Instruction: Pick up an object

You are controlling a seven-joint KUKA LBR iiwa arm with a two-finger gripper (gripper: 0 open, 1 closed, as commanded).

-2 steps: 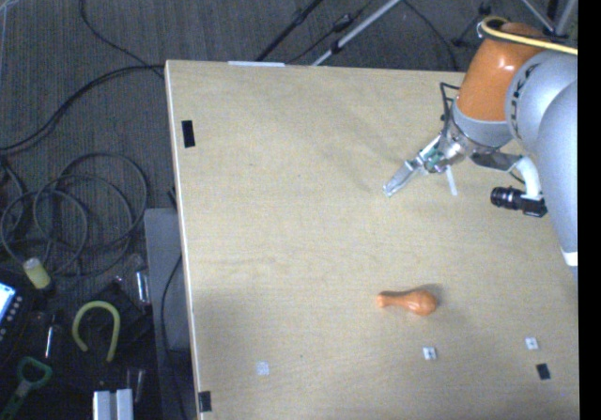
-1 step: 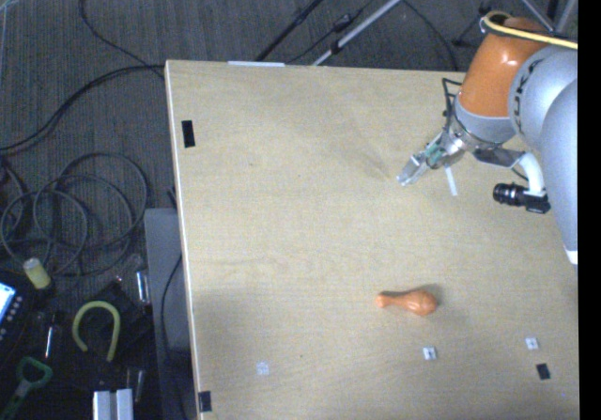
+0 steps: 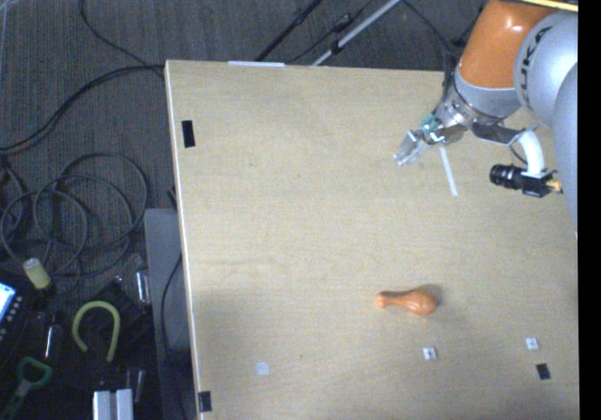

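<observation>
The claw (image 3: 410, 151) hangs above the upper right part of the tan bench (image 3: 282, 221), under the arm's orange band (image 3: 498, 42); whether it is wide or narrow cannot be told, and nothing shows between its tips. An orange pear-shaped object (image 3: 410, 301) lies on the bench well below the claw, apart from it, narrow end pointing left.

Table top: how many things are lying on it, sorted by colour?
Orange: 1, a pear-shaped object
White: 1, a thin stick near the tool
Black markers: 2, one at the upper left, one at the lower right
Small pale tags: 3
Total: 7
</observation>
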